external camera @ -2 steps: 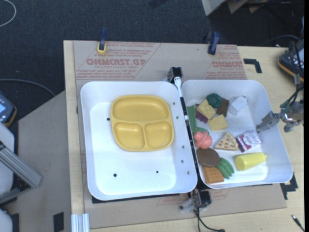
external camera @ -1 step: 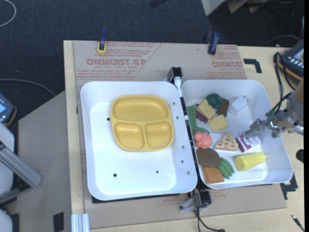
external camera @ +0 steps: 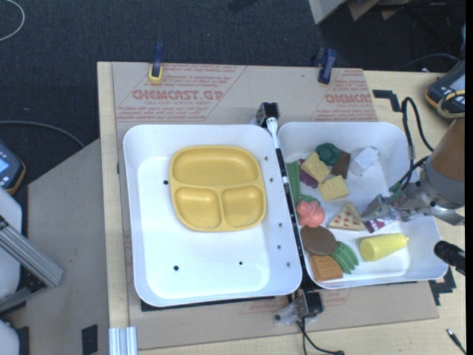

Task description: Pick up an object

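Bench front: a cardboard-faced board point(external camera: 222, 320) carries both bins; a small black fitting point(external camera: 307, 304) sits at its near edge where the bins meet, likely to keep them from sliding.
Left bin: the white bin point(external camera: 148, 272) holds a yellow divided tray point(external camera: 218, 186) lying flat toward its far side, three compartments up, all bare, probably the drop spot for whatever gets lifted.
Right bin, near side: in the right white bin point(external camera: 369, 272) a yellow bottle-like piece point(external camera: 383, 246) lies on its side; a brown disc point(external camera: 319, 239), a green piece point(external camera: 345, 254) and a tan slab point(external camera: 326, 267) crowd the near left corner, touching one another.
Right bin, middle: a pizza slice toy point(external camera: 346, 218) and a pink lump point(external camera: 311, 213) lie just beside each other.
Gripper: the gripper point(external camera: 378, 211) reaches in low from the right, tips just beside the pizza slice and above the yellow piece; nothing visibly sits between the fingers, and whether they are spread or pressed together cannot be told.
Right bin, far side: yellow cheese blocks point(external camera: 325, 177), a dark green piece point(external camera: 328, 153) and a white block point(external camera: 363, 160) sit well apart from the tips.
Judgement: the pizza slice looks the likeliest target; nothing is lifted yet.
Far edge: two blue clamps point(external camera: 326, 65) pin the board down.
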Controlling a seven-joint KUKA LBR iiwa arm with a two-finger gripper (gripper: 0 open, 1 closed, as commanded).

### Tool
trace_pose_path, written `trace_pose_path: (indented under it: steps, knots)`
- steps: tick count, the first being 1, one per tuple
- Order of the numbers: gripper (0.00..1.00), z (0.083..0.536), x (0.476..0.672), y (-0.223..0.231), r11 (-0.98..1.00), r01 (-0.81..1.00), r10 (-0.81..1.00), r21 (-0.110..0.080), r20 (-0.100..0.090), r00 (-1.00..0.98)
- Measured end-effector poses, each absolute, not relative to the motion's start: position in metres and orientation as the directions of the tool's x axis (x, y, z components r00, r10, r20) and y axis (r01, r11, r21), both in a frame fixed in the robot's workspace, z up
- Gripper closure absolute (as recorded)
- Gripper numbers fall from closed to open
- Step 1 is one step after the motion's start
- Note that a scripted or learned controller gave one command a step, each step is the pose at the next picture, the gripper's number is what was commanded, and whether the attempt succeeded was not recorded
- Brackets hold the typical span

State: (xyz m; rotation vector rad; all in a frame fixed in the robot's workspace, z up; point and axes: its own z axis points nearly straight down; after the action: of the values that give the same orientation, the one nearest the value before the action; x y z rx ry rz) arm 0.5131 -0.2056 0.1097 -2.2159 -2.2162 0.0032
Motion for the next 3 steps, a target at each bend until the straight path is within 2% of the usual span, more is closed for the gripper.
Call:
trace_pose_path:
  steps: [1,2,3]
  knots:
    - [0.0,0.09,0.516,-0.208,-0.002,1.0,1.0,0.007,-0.003,0.002]
    - [1.0,0.101,0.52,-0.2,0.007,1.0,1.0,0.013,0.006,-0.007]
    - [1.0,0.145,0.516,-0.203,0.001,1.0,1.0,0.004,-0.003,-0.001]
